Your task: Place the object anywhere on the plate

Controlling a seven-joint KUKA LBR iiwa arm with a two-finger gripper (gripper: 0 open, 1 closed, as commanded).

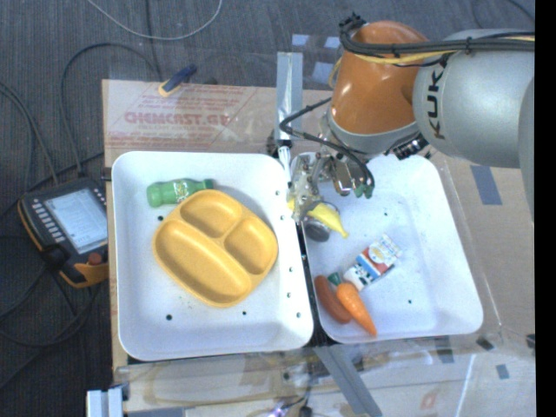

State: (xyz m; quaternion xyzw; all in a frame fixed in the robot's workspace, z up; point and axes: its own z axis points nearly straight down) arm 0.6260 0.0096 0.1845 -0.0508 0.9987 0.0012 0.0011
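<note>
- Sitting off on the floor at far left is a teach pendant (65,224), its cable trailing away over the carpet.
- Left bin (139,320) has a yellow plate (215,246) with three compartments, lying at a slant in the middle.
- A green bottle (178,190) lies on its side just beyond the plate, touching or nearly touching its rim.
- Right at the divider between the bins the gripper (306,200) hangs low over the near-left corner of the right bin (434,311). A yellow banana (324,218) is right under the fingertips and looks like it could be between them, but honestly I can't tell how wide they are or whether they've actually got it.
- Further along in the right bin: a carrot (355,307) beside a brownish-red sausage-like thing (329,300), touching.
- A small milk carton (373,261) lies just above the carrot.
</note>
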